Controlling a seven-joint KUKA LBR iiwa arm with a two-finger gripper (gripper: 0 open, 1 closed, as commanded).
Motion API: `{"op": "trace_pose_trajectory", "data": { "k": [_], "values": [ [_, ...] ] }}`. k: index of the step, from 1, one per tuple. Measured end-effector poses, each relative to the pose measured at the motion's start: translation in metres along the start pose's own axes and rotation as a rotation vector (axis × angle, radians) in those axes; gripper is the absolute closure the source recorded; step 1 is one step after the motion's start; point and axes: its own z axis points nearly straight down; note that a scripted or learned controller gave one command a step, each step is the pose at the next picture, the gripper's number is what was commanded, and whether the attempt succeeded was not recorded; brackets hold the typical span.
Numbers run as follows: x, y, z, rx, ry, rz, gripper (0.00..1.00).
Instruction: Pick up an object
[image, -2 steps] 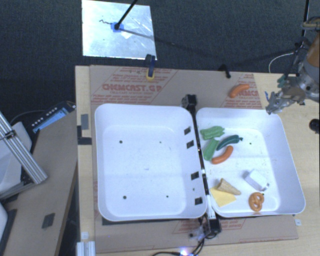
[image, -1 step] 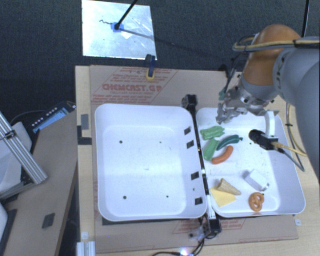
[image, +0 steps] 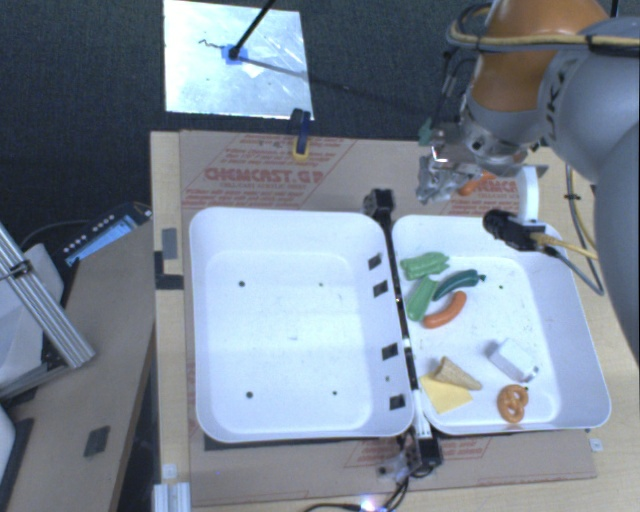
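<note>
Tabletop (image: 165, 330), tan, carrying a printed cardboard sheet (image: 265, 170) under two shallow white bins. Left bin (image: 290, 320), bare white floor with a few dark specks. Right bin (image: 565, 330), holding every loose item on offer. Arm (image: 560, 70), grey with an orange band, entered from the right and hung high over the far rim of the right bin. Gripper (image: 440, 180) sat above the cardboard just beyond that bin's far left corner, raised well clear of the contents; something orange showed beside it, though whether this was held or merely part of the rig could not be told, nor could the state of the gripper itself. Contents of the right bin, all lying nearer the camera than the gripper: yellow wedge (image: 445, 396) near the front left corner, with a tan cone (image: 458, 373) touching its far edge; green pod (image: 425, 264), closest to the gripper, its long axis roughly left to right; second green piece (image: 420, 295), dark green pepper (image: 460, 281) and orange sausage (image: 445, 309) bunched just beside it, slanted; white block (image: 512, 357), apart toward the right; pretzel (image: 513, 402) at the front. Judged: the reach would run down and toward the camera, the green cluster being the nearest candidate.
</note>
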Motion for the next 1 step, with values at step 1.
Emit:
{"op": "trace_pose_trajectory", "data": {
  "k": [1],
  "values": [
    [0.0634,-0.0845,0.0586,0.022,0.000,0.002,1.00]
  ]
}}
